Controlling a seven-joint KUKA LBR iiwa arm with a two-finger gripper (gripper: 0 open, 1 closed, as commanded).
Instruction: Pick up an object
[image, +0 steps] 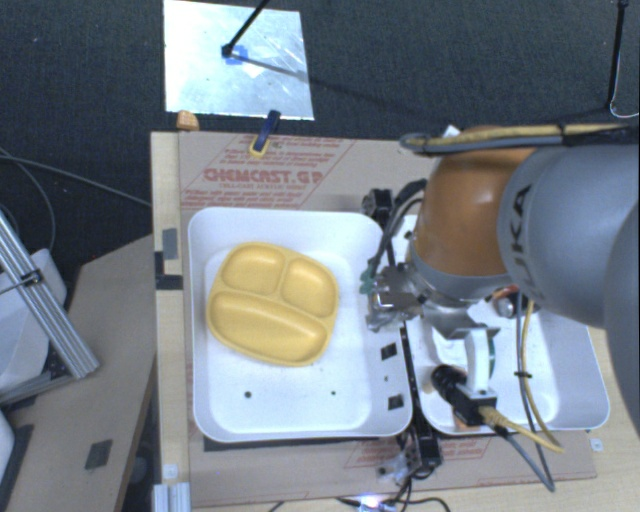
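Only candidate I see is the yellow plate (272, 302). It lies flat in the left bin (300, 410), toward the back-left, clear of the right wall. Risks: the plate is wide, low and smooth with a rounded rim, so a straight-down grab probably finds nothing to bite and skids off. A rim pinch looks like the only option, and off-centre it would likely tip or drop the plate. The arm (520, 220) sits over the seam between the left bin and the right bin (580, 390), beside the plate rather than above it. A descent from here likely hits the bin wall or bare floor and comes up with nothing. Pincer (388, 298): tucked under the wrist at the left bin's right edge, near the plate's rim but apart from it as far as I can see. Can't tell if it's open or closed, and I see no object in it.
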